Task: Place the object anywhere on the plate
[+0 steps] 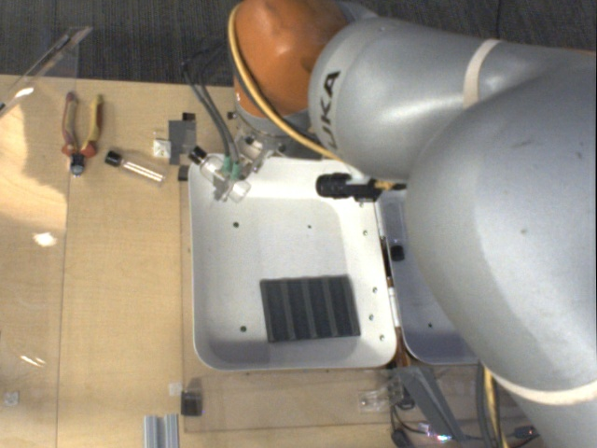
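Dark ridged plate [309,308] lies in left bin [215,278], well apart from fingers [227,177]; finger state: can't tell.

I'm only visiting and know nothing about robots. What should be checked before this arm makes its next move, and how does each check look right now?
1. Dark ribbed plate lying flat in the left white bin: ok.
2. Plate surface free to receive something: ok.
3. Object held in the gripper: cannot tell; something clear and glinting sits there.
4. Gripper above the plate: not ok; it is at the bin's far left corner.
5. Pliers lying on the bench, outside the bin: ok.
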Available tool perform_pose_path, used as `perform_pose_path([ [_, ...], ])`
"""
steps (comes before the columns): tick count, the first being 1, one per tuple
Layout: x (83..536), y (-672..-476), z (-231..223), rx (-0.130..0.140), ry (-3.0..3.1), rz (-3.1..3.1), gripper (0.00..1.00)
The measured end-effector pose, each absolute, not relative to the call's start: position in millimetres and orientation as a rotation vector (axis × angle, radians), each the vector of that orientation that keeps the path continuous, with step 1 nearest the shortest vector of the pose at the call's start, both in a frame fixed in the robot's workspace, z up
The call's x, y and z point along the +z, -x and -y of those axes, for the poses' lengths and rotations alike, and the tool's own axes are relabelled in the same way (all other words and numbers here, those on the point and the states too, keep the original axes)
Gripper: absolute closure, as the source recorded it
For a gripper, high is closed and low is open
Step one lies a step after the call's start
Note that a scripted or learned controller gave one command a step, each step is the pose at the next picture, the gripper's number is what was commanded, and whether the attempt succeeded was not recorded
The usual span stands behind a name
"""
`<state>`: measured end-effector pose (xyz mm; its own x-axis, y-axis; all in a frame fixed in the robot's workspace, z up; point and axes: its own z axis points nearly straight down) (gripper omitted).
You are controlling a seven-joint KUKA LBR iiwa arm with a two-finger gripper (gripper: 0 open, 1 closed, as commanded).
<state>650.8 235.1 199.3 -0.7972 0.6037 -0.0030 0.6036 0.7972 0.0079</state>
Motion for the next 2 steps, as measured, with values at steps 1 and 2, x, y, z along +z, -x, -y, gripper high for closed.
perform_pose_path([
  [1,208.7,-652.3,-235.7,0.015,-0.996,-2.972,1.00],
  [2,218.0,-653.7,-236.3,0.019,-0.993,-2.971,1.00],
])
